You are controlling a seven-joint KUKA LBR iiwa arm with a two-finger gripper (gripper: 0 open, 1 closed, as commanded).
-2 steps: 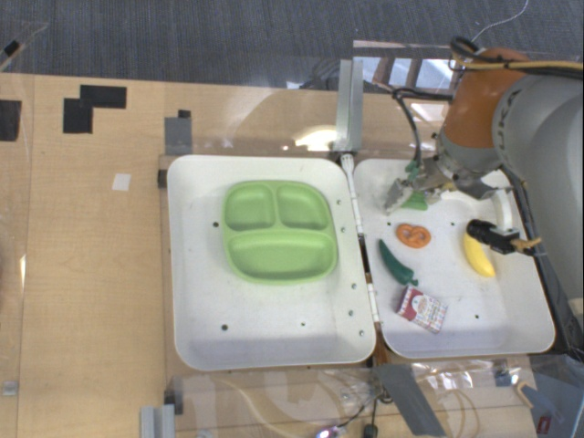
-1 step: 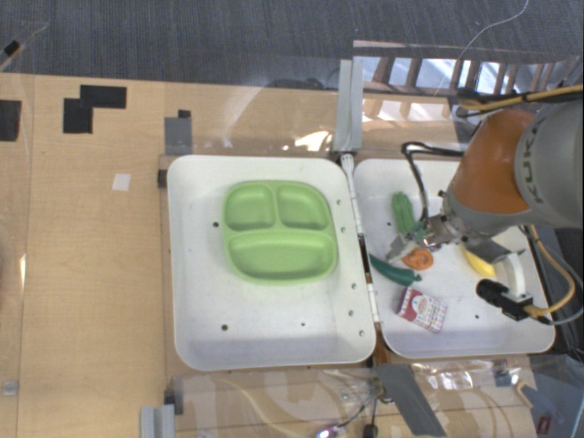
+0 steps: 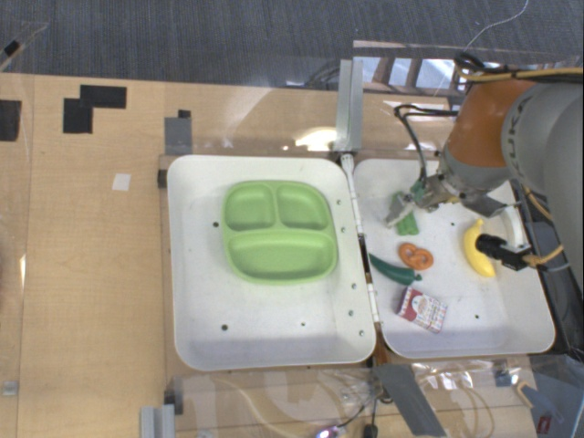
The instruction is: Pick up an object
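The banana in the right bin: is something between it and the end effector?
Nothing visible blocks it. The end effector is over a small green item at the bin's upper left; bare white floor separates it from the banana.

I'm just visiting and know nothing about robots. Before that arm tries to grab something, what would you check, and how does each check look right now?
1. Gripper is over the right bin, where the objects lie: ok.
2. A target sits right under it: a small green piece lies at the gripper's tip: ok.
3. Fingers open enough to take it: cannot tell, too small and blurred.
4. Something already held between the fingers: cannot tell.
5. Neighbours leave room: the orange pretzel-shaped toy and the banana lie apart from the green piece: ok.
6. Other options if this fails: the red and white box lies alone near the bin's front: ok.
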